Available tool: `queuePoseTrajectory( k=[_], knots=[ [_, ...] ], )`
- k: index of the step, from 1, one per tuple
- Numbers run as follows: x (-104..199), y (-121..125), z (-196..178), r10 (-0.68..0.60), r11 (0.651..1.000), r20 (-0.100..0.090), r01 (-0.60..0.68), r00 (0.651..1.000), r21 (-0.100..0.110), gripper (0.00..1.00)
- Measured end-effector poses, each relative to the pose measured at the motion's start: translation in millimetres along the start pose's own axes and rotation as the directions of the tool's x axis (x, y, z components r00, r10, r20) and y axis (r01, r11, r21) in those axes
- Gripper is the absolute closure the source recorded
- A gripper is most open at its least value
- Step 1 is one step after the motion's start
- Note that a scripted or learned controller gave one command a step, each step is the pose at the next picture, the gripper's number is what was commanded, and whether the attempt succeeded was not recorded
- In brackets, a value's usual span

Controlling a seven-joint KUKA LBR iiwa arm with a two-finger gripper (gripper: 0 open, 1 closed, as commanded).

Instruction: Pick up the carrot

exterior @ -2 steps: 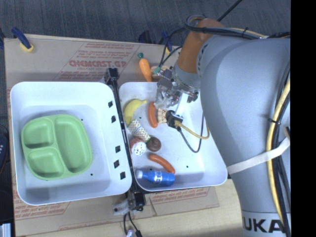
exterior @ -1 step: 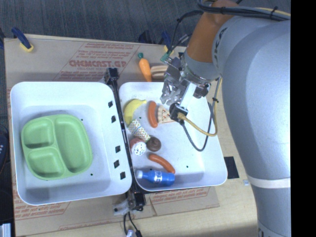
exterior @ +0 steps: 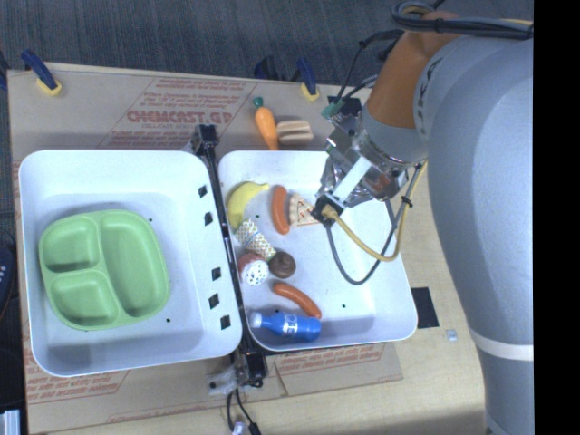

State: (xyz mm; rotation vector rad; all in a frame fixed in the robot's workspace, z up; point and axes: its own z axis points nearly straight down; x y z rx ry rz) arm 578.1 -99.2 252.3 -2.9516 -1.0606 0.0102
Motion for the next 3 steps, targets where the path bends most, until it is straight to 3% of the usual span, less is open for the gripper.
queuePoseTrajectory(
  k=[1, 2, 3],
  knots=[
    [41.8, -49.6, -4.3, 0.397, 0.918, -0.004, -0.397, 0.918, -0.002, 1.00],
    [6.3, -120.4, -50.7, 0.447, 0.894, -0.003, -0.447, 0.894, -0.002, 1.00],
    [31.7, -184.8, -129.4, 0.417, 0.909, -0.006, -0.417, 0.909, -0.004, 1.00]
  ],
)
